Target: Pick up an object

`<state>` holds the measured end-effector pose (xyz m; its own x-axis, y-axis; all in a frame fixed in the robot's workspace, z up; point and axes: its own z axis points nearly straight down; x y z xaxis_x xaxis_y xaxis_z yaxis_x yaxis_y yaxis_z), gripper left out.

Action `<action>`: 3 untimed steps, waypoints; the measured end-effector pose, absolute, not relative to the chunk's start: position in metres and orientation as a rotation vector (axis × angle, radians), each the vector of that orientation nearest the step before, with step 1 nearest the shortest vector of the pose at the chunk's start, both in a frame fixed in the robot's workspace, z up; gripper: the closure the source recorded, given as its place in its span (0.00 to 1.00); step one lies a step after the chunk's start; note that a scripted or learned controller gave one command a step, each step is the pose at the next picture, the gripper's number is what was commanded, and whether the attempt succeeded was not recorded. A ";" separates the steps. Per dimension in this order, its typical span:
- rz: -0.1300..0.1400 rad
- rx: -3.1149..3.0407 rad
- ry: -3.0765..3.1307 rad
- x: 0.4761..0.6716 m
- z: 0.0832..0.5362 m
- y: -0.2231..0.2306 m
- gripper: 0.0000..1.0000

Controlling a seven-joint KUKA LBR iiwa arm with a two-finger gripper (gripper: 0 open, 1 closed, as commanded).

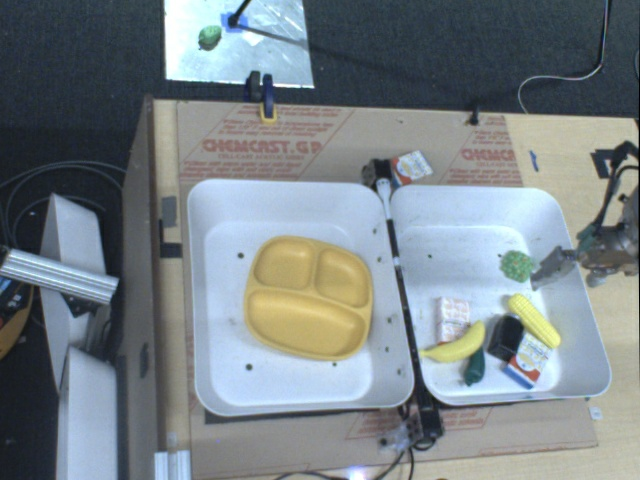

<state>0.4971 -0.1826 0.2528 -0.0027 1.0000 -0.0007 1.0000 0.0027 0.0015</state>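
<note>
Gripper point(556, 264) at right-bin rim, frame right; finger state cannot tell; broccoli point(516, 264) just left, corn point(533, 320) below, lying diagonal

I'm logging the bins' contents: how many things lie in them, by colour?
Yellow: 3 (divided plastic plate, toy banana, toy corn cob)
Green: 2 (broccoli-like toy, small dark green toy)
White: 2 (small printed packet, small carton)
Black: 1 (block)
Total: 8
</note>
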 end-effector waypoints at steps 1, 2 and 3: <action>0.002 2.218 2.221 0.523 0.085 -0.189 0.00; 0.003 2.215 2.223 0.602 0.085 -0.206 0.00; 0.003 2.216 2.219 0.566 0.176 -0.207 0.00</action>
